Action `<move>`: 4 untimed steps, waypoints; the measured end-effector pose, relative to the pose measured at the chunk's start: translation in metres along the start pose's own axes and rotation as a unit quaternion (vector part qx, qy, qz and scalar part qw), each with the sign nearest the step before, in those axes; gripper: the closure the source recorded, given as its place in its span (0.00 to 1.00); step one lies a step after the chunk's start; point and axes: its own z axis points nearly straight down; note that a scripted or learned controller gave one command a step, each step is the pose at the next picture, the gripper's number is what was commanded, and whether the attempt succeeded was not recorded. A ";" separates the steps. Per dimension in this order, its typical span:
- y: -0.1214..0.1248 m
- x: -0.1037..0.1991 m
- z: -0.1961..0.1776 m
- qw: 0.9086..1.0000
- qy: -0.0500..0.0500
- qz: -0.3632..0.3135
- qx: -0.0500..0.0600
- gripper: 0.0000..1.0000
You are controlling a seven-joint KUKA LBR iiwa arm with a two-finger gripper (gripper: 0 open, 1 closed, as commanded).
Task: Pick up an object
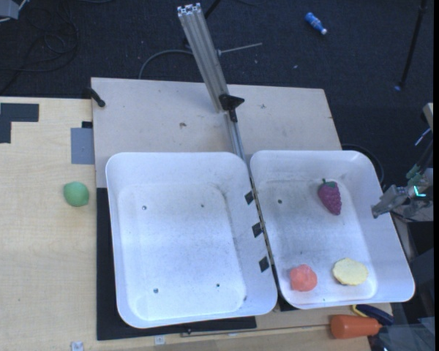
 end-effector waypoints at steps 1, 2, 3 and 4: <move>0.000 0.000 0.000 1.000 0.000 0.000 0.000 0.00; -0.008 -0.005 0.057 1.000 0.001 0.000 0.002 0.00; -0.006 0.003 0.103 1.000 0.001 -0.001 0.002 0.00; -0.011 0.002 0.146 1.000 0.001 0.000 0.002 0.00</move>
